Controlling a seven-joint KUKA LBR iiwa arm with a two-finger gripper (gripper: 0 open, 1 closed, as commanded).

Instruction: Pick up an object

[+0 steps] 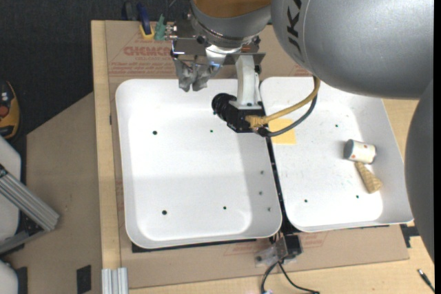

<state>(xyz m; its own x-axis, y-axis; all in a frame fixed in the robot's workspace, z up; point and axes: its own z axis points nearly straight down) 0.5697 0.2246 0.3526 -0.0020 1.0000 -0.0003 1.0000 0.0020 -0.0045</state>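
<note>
Camera view, looking down at a slant: we've got the gripper (192,82) hanging over the far edge of the left bin (138,169), right abt where the back rim meets the bench. Fingers look pressed together w/ nothing between them, as far as we can see. The left bin's floor is bare white, so plenty of open room there. In the right bin (331,213) there's a small white cylinder (360,151) near the right side, w/ a tan cork-like stick (369,177) just beside it, touching or nearly so, can't tell which. A yellow flat piece (283,132) sits close to the divider btw the bins, partly under the black cable fitting (231,113). Both pickable bits are well apart from the gripper. The big grey arm (358,10) covers the right bin's far edge.
</note>
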